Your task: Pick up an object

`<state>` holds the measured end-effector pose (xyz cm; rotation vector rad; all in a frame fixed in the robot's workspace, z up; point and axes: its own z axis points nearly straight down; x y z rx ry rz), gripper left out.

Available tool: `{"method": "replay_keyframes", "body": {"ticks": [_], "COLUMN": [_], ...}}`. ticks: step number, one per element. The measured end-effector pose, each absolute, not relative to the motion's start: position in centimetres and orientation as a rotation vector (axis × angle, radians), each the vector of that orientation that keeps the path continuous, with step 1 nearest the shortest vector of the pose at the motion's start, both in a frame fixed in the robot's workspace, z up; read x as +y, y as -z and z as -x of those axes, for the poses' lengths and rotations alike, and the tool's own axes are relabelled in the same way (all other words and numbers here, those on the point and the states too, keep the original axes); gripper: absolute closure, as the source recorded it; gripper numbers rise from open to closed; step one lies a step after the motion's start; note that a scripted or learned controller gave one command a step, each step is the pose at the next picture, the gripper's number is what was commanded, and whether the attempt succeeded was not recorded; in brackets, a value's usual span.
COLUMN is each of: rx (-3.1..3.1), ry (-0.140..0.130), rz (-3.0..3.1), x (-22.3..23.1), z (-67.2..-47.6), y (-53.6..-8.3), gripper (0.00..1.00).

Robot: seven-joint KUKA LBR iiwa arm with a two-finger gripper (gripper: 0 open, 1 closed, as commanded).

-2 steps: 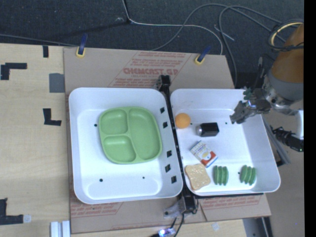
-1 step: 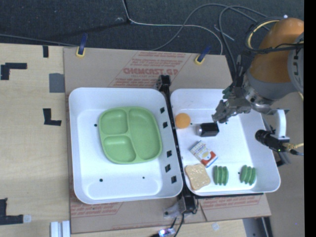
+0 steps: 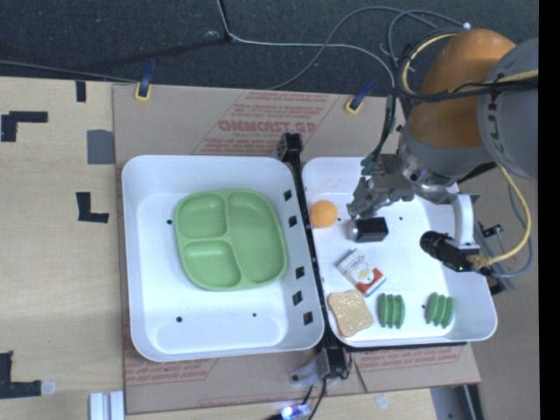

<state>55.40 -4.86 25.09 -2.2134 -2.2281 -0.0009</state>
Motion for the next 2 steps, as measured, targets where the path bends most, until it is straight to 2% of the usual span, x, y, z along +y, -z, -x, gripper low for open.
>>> {"method": "replay_keyframes", "body": {"ticks": [1,2], "rx": [-2.227,-2.225], "ry": [-0.002,-0.005], "rz": [2.213,2.214], "x": [1.0,5.8], "z": [-54.7,-55.3], "y": [-24.7,-22.7], "gripper": [1.0,1.0]}}
